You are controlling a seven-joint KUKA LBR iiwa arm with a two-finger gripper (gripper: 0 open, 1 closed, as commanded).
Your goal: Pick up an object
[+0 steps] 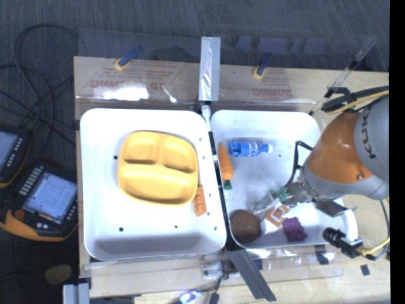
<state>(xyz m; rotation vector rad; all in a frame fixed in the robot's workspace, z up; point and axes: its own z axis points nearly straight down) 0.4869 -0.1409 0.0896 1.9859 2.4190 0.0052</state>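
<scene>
My gripper is low in the right bin, near its front half, with the orange-banded arm coming in from the right. A small orange-and-white square piece lies right under or against the gripper tip. To its left rests a brown ball, and a purple bunch of grapes sits just to its right. Further back lie a blue bottle and an orange carrot along the left wall.
The left bin holds a yellow divided tray and a small orange piece by the divider. A handheld controller and cables lie on the floor at the left.
</scene>
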